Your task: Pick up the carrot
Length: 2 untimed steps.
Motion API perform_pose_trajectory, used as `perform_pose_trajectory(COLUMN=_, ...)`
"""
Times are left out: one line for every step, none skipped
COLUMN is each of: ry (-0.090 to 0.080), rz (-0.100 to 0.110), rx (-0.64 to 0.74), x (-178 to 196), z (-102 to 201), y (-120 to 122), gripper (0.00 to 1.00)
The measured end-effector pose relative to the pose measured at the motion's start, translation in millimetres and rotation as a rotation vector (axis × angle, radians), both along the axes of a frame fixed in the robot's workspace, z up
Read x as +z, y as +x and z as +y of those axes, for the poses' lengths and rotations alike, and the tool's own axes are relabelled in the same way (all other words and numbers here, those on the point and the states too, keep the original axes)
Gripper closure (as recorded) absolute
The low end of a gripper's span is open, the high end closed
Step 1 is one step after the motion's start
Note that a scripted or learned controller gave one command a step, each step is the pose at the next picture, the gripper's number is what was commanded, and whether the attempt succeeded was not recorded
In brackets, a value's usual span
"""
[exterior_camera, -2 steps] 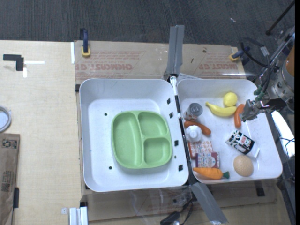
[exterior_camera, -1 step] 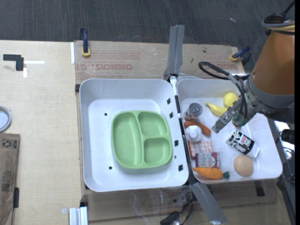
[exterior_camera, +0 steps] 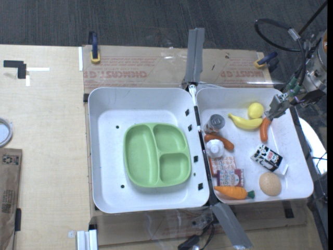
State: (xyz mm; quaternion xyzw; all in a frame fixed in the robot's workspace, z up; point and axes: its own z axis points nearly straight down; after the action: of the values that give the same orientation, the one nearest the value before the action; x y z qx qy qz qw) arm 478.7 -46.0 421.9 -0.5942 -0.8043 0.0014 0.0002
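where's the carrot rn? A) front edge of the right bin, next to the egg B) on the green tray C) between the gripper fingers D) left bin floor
A: the carrot lies along the right bin's front edge, left of the egg, far from the gripper.

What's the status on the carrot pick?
Gripper at right bin's far side, beside sausage and lemon. Carrot untouched at near edge, by egg. Nothing on top of it.
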Motion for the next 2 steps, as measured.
perform_pose_trajectory(ry=0.000, rz=0.000, rx=0.016, x=-38, z=-28, y=0, gripper=1.00)
perform_pose_trajectory(ry=0.000, rz=-0.003, rx=0.317, x=20, z=-105, y=0, gripper=1.00)
